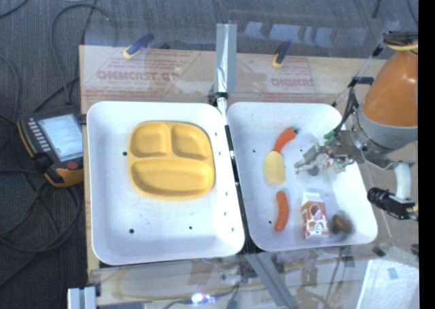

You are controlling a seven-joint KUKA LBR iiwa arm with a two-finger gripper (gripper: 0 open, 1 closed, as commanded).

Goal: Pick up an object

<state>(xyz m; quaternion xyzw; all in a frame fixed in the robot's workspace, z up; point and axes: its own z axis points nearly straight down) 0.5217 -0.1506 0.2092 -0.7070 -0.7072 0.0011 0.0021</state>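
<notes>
While jaws [307, 162] hover, carrot [285, 139] — chip [274, 167] — lie beside.

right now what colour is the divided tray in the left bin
Yellow; the divided tray shows clearly in the camera view.

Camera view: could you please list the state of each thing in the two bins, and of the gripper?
Yellow tray: flat, upright, in left bin.
Carrot: lying in right bin.
Yellow chip: flat, below carrot.
Sausage: lying, untouched.
Carton: lying flat.
Brown piece: beside carton.
Gripper: over right bin, holding nothing visible.
</notes>
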